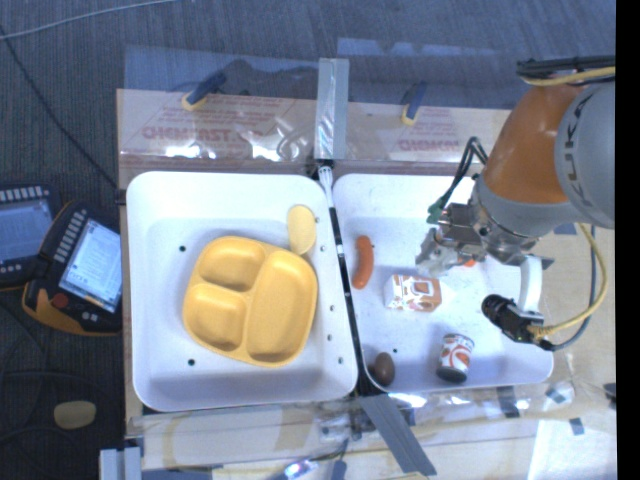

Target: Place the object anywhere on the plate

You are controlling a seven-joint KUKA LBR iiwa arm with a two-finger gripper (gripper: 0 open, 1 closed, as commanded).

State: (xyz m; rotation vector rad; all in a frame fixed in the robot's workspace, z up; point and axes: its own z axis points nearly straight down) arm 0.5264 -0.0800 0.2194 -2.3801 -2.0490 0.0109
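The grey arm [560, 158] reaches over the right bin [500, 368]. In the left bin [150, 298] sits the yellow plate [250, 298], a pale oval piece [301, 228] touching its rim. The end effector [440, 253] hovers just above the small carton [413, 292]; whether it's clenched, I can't tell. Nearby lie a sausage [363, 261], can [455, 357] and brown nut-like lump [381, 368].

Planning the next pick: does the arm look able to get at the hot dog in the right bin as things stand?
Probably yes. The hot dog lies alone by the bin's left wall, uncovered, apart from the white carton. The tool hovers over the same bin, just to its right.
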